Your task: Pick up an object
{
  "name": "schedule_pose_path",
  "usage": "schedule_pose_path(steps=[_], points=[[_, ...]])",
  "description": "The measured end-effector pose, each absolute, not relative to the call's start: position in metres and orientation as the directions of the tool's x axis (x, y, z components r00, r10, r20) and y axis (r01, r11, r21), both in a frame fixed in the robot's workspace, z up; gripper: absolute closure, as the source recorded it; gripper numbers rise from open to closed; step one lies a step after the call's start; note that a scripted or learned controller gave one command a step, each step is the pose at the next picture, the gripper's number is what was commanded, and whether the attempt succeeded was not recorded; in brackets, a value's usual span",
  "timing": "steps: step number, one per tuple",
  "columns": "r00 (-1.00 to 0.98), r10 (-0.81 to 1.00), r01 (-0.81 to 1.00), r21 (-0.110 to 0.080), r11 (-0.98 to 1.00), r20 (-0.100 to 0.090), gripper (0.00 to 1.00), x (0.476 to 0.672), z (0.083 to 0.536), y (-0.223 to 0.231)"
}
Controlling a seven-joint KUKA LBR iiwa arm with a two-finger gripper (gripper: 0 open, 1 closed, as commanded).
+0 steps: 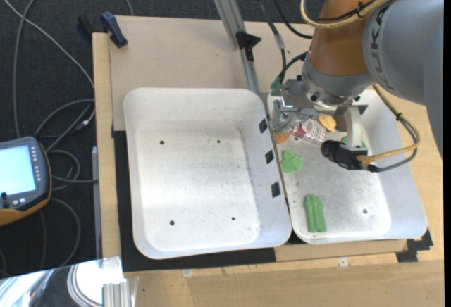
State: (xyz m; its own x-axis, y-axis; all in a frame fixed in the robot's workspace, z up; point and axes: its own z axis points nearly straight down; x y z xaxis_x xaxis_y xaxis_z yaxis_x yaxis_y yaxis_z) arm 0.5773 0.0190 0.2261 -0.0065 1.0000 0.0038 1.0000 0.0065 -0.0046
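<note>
The grey arm with its orange band (349, 13) reaches in from the right and hangs low over the far left corner of the right-hand shallow white plastic bin (366, 217). Its two-finger gripper (290, 114) sits just inside that bin's left wall, close to the ridge where the two bins meet. The wrist and its fittings cover the fingertips, so I cannot tell whether the jaws are spread or closed, or whether anything sits between them.

Just to the right of the jaws, and touching or nearly touching the tool, lies a crumpled pink-and-white packet (310, 132), with a small yellow piece (327, 120) at its far edge. A small orange scrap (282, 136) lies directly below the jaws against the bin wall. Nearer the camera from the jaws, a pale green leaf-shaped toy (292, 162) lies beside the same wall. Further toward the near edge, well apart from the jaws, lies a green ribbed oblong block (314, 213), with open floor around it on the right.

A black cable end with a yellow hose (352, 155) hangs over the bin's middle, right of the jaws.

To the left of the jaws, past the ridge, the left-hand shallow white plastic bin (197, 172) offers broad bare floor.
</note>
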Motion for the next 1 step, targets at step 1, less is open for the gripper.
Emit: schedule_pose_path(steps=[1], points=[[-0.008,1.0,1.0,-0.004,0.008,0.004,1.0,0.5707,0.2255,0.082]])
